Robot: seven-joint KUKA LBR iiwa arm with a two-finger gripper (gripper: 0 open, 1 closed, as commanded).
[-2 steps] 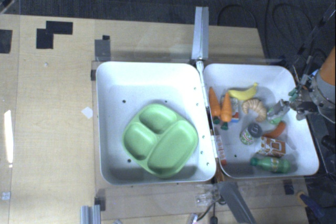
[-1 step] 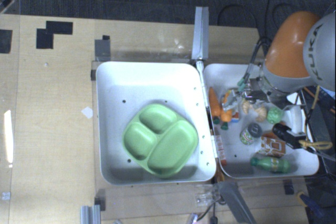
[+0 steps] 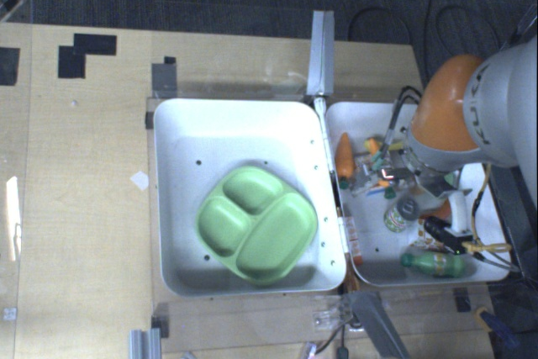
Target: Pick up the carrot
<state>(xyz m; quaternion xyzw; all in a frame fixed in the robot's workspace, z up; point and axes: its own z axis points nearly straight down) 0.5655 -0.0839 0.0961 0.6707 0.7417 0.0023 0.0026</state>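
The left bin (image 3: 168, 206), well to the gripper's left, holds a green divided plate (image 3: 257, 222) with open white floor all around it. The right bin (image 3: 370, 265), under the gripper (image 3: 376, 174), is crowded: a green bottle (image 3: 433, 264) lies below-right by the near rim. The carrot (image 3: 345, 156) lies just left of the gripper against the bin's left wall, untouched; whether the gripper is released or clenched I cannot tell.
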